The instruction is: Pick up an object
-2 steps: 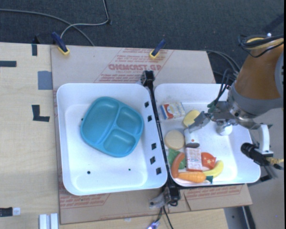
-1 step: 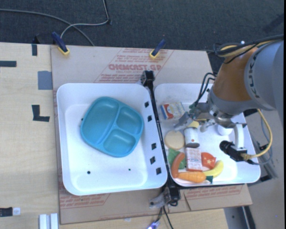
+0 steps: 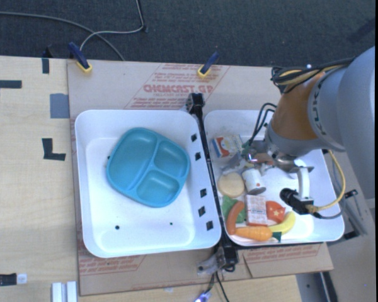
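Grey arm reaches from the frame's right; its claw [image 3: 255, 159] sits low in the right bin [image 3: 321, 231] among toy food [image 3: 255, 212]. Finger spread cannot be told. Blue plate [image 3: 148, 167] lies in the left bin [image 3: 91, 168].

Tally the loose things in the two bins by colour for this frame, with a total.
Blue: 1, the divided plate in the left bin
Orange: 1, the carrot
Yellow: 1, the banana
Tan: 1, the round bun
White with red print: 3, the packet, can and carton
Total: 7
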Controlling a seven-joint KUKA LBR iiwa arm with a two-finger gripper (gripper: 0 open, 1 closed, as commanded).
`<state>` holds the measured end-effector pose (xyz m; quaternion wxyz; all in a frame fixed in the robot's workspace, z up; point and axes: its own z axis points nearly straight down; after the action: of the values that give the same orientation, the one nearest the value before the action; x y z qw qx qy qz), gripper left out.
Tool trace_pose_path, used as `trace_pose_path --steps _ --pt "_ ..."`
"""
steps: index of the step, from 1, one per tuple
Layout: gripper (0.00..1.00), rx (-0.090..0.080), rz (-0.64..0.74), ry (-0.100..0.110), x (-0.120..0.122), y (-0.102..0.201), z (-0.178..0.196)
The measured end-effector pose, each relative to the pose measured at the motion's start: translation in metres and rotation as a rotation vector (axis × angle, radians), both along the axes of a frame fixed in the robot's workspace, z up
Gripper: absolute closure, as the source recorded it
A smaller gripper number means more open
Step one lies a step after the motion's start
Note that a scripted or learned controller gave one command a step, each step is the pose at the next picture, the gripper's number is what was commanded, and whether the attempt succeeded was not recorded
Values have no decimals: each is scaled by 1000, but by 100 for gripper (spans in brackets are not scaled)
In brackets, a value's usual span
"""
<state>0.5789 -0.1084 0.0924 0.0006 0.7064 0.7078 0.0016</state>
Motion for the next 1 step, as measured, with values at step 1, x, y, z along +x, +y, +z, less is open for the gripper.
trace_pose_path --steps 1 --pt "0 -2 0 -1 90 0 -7"
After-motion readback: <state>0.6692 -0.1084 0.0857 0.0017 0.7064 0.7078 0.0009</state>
